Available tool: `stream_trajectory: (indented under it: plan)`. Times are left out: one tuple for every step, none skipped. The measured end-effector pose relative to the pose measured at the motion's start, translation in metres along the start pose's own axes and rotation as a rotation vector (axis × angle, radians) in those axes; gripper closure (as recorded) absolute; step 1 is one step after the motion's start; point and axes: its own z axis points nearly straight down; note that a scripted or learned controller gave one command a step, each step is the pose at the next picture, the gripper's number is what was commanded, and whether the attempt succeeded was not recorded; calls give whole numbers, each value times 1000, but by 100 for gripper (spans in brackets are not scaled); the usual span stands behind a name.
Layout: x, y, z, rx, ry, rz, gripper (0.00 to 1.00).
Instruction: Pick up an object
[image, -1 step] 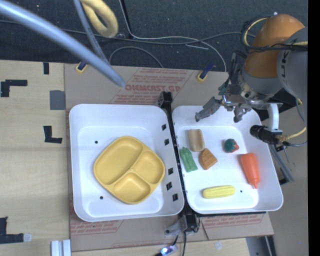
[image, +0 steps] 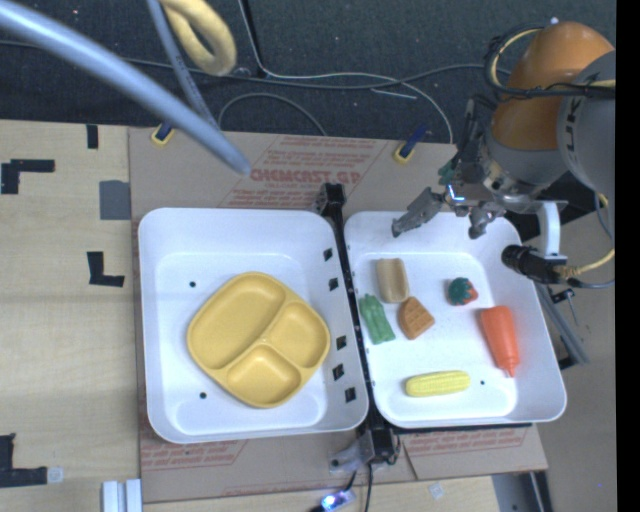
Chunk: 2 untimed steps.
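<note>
Open jaws (image: 445, 215) above right bin's (image: 530, 405) far rim.

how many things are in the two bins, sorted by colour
Yellow: 2, the divided plate in the left bin and the corn cob in the right bin
Green: 2, the long green piece and the small round one
Orange: 2, the carrot and the wedge
Tan: 1, the bread roll
Total: 7

Bins (image: 160, 300) below gripper (image: 445, 215): smooth glossy white plastic; yellow tray (image: 258, 340), corn (image: 436, 383), carrot (image: 499, 338): matt plastic; bench (image: 60, 330): matt wood; arm (image: 550, 80): glossy orange shell.
</note>
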Motion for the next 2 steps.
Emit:
stream_trajectory:
  plan:
    - [-3,-2,64,5,-1,1,0]
    - [-12,1,118,4,-1,1,0]
